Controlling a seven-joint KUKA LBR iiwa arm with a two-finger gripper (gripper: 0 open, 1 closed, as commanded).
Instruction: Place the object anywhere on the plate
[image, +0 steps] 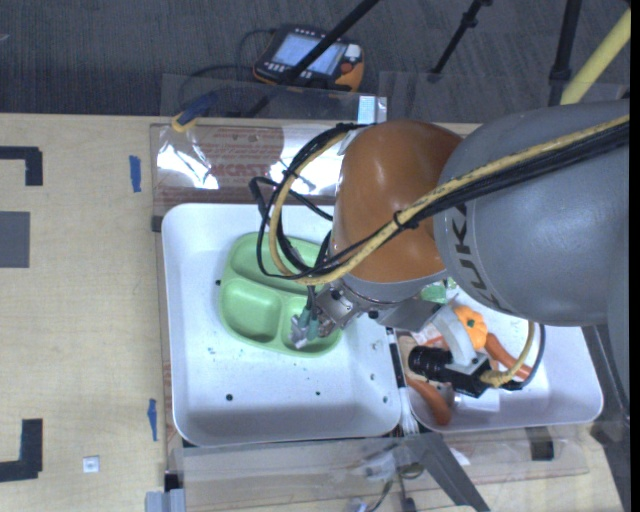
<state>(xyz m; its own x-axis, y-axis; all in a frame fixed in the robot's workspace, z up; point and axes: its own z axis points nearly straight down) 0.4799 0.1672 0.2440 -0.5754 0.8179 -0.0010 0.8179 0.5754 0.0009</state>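
Here, green plate (262, 295) in left bin (200, 390), hand (306, 327) low over plate's near right edge, small grey-green object (303, 325) at its tips, grip unclear, arm (520, 210) from right.

The green plate (250, 300) looks like smooth matt plastic, the white bin (200, 330) glossy plastic, the bench (80, 300) pale wood.

Claw (303, 327) low over green plate (250, 300) in left bin (200, 380); orange items in right bin (570, 400).
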